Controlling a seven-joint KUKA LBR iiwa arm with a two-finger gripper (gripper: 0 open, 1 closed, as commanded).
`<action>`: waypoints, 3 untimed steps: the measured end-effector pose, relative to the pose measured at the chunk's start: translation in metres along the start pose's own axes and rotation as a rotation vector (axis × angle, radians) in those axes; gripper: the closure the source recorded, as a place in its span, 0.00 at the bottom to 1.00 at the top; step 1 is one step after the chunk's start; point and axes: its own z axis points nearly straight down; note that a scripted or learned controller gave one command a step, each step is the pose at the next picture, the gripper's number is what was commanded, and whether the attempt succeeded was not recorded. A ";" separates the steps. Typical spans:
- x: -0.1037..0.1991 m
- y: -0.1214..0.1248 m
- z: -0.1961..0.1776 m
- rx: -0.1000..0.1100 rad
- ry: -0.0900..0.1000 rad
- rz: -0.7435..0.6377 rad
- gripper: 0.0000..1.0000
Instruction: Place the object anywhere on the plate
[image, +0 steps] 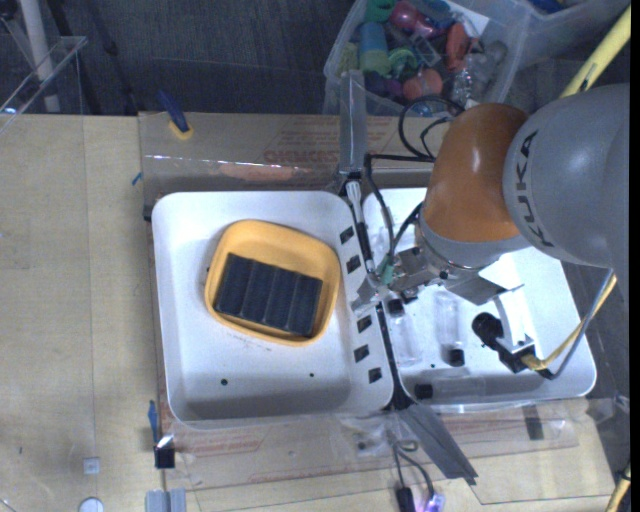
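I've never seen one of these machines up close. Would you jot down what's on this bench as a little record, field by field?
arm: grey with an orange band, reaching in from the right over the right bin
gripper: low in the right bin, near the divider between the bins
left bin: white, holds the yellow plate
yellow plate: lies in the left bin, apart from the arm
dark ribbed object: rectangular, lying flat on the yellow plate
right bin: white, partly covered by the arm
background: clear tub of colourful items behind the bins

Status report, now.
Tool low over right bin, by the divider. Dark block lies on yellow plate, left bin.
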 end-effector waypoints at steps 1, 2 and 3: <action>0.000 0.001 -0.009 -0.002 0.000 0.001 1.00; -0.001 0.001 -0.009 -0.001 0.000 0.002 0.00; -0.001 0.001 -0.019 -0.003 -0.001 0.003 1.00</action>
